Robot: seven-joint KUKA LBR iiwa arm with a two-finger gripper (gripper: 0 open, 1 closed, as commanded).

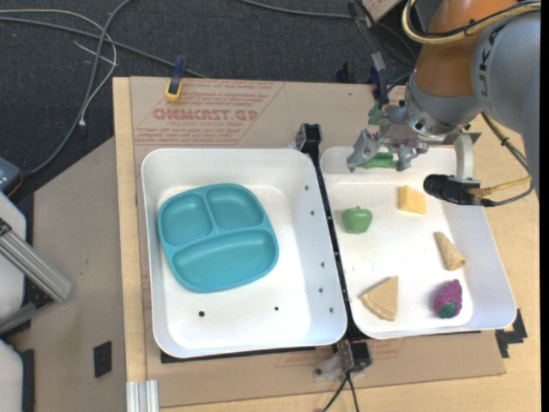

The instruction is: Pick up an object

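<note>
A grey robot arm with an orange band reaches in from the right, its tool (383,151) hanging over the far left corner of the right bin (497,264); a strip of something green shows at the tool, but whether the fingers are spread, pressed together or pinching that strip cannot be told from this angle. By the look of things the pick is not yet proven: nothing is seen lifted clear of the bin. Candidates lie loose on the right bin's floor: a green pepper-like toy (357,220) just near of the tool, a yellow cheese block (413,200) to its right, a tan cone (449,251) nearer the right wall, a tan wedge (382,298) and a purple grape bunch (447,298) along the near side, all well apart from one another. The left bin (163,316) carries a teal divided plate (218,234). The black-edged divider (326,221) between the bins and the far bin wall crowd the tool's corner, which looks the likeliest hindrance; a black cylinder (450,188) on the arm juts over the cheese. Cables trail across the dark floor beyond the tabletop (137,101)
</note>
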